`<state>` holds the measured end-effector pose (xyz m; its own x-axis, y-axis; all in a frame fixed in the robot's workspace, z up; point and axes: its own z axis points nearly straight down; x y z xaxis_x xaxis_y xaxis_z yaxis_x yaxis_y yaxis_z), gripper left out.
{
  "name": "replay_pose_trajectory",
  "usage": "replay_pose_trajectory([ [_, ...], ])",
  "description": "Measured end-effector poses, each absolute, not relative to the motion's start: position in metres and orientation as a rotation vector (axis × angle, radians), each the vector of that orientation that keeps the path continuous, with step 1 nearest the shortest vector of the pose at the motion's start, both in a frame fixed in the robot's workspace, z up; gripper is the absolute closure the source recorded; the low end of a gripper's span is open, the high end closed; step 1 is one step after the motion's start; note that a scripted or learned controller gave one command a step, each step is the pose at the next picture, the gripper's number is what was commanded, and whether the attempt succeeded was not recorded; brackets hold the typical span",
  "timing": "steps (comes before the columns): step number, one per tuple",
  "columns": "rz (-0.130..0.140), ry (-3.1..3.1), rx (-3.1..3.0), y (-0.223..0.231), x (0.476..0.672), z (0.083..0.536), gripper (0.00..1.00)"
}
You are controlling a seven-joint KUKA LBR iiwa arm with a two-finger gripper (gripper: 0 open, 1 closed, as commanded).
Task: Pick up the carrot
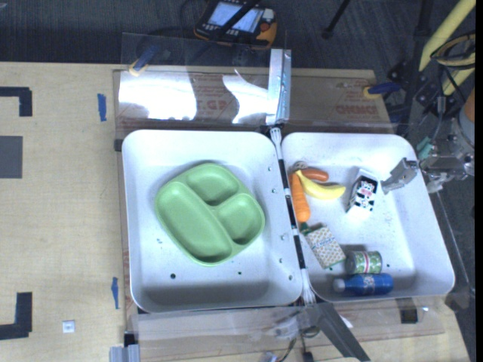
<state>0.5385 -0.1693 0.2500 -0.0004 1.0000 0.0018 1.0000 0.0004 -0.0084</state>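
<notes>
Carrot [300, 200]: centre frame, against right bin's [423, 225] left wall, touching banana [321, 190]. Gripper [400, 173]: right edge; grip state we cannot tell. We should approach lengthwise, avoiding the banana.

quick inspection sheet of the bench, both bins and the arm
surface: two white bins side by side; left bin holds a green divided plate
job's things: carrot lies in the right bin along its left wall, touching the banana
clutter: small carton, patterned packet, green can, blue bottle, all in the right bin
grippers: tool at the right bin's upper right corner, apart from the carrot
cables: yellow and dark cables at upper right
surroundings: handheld screen device beyond the bins
</notes>
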Motion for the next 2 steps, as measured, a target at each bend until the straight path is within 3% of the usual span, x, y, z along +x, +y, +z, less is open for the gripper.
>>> replay_pose_trajectory([
  [1,0.008,-2.260,-2.171,-0.100,0.487,0.153,0.00],
  [2,0.010,-2.057,-2.368,-0.005,0.478,0.180,0.00],
])
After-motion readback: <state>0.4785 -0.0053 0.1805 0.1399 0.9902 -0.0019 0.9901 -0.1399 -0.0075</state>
